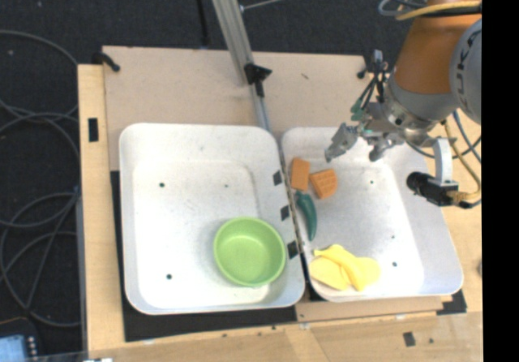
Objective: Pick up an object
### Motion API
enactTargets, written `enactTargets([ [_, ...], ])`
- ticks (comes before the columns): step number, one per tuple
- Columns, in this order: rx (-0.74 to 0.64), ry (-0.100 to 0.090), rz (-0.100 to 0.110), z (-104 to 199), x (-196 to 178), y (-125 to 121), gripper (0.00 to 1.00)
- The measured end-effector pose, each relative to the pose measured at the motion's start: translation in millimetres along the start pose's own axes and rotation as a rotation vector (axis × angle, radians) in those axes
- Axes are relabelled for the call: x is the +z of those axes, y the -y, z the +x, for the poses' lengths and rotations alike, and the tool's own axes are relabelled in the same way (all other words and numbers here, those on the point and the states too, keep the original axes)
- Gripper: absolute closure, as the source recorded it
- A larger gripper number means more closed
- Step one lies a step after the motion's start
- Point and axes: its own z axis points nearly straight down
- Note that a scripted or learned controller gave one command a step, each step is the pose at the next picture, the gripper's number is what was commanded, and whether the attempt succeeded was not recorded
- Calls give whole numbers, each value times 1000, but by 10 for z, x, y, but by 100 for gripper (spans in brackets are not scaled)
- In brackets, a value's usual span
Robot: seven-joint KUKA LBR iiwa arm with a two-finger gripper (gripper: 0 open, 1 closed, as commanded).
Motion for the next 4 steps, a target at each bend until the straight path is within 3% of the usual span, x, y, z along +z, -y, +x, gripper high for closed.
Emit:
enactTargets([
  [1, 1, 0, 0, 0, -1, 0, 0],
  [2, 4, 2, 6, -77, 613, 13, 0],
  [4, 6, 2, 4, -79, 1452, -29, 0],
])
